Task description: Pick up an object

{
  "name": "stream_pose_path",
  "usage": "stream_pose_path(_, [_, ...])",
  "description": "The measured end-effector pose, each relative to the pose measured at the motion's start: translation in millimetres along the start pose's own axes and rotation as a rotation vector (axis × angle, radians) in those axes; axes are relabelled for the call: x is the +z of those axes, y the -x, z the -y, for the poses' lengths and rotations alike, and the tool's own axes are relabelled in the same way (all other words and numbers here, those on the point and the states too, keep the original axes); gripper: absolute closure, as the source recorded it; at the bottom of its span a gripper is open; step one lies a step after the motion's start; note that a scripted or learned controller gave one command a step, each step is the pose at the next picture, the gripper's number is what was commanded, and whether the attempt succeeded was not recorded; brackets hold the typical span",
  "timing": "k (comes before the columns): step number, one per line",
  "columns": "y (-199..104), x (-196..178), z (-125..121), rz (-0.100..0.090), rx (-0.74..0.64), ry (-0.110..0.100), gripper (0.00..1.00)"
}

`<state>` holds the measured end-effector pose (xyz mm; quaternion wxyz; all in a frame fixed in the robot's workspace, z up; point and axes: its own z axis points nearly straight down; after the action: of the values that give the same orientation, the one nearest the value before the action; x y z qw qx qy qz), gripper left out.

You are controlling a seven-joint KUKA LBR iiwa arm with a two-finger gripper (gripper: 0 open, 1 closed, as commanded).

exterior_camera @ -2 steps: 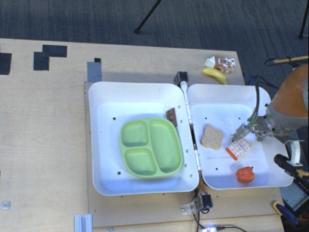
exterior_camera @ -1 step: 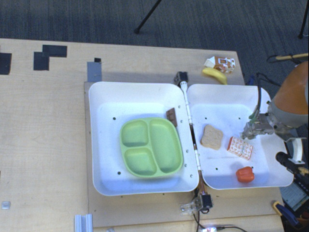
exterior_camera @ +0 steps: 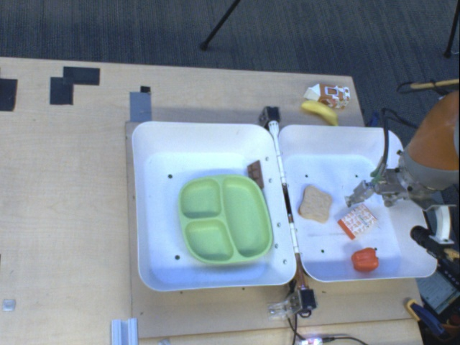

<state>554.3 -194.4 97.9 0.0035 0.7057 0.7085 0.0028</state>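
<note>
- The left bin (exterior_camera: 147,192) holds a green plate (exterior_camera: 224,220) with three parts.
- The right bin (exterior_camera: 323,146) holds a slice of bread (exterior_camera: 315,203), a red-and-white packet (exterior_camera: 357,221) and a red toy (exterior_camera: 365,259).
- The gripper (exterior_camera: 361,192) hangs just above the packet; I cannot tell its state.

A tan slice of toast (exterior_camera: 315,203) lies flat near the middle of the right-hand white bin (exterior_camera: 323,146). Just to its right, toward the bin's right side, a small red-and-white printed packet (exterior_camera: 357,221) lies flat, turned at a slant. Nearer the bin's front edge, below the packet and apart from it, rests a rounded red-orange object (exterior_camera: 365,260) resembling a small tomato or pepper.
</note>
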Motion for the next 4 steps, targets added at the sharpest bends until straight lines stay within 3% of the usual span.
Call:
stream_pose_path(1, [-0.6, -10.9, -1.7, 0.0, -0.001, 0.004, 1.0])
stream_pose_path(2, [-0.6, -10.7, -1.5, 0.0, -0.002, 0.003, 0.0])
stream_pose_path(3, [-30.8, 7.4, 52.4, 0.004, 0.005, 0.01, 0.0])
stream_pose_path(4, [-32.1, -5.6, 48.9, 0.001, 0.002, 0.017, 1.0])
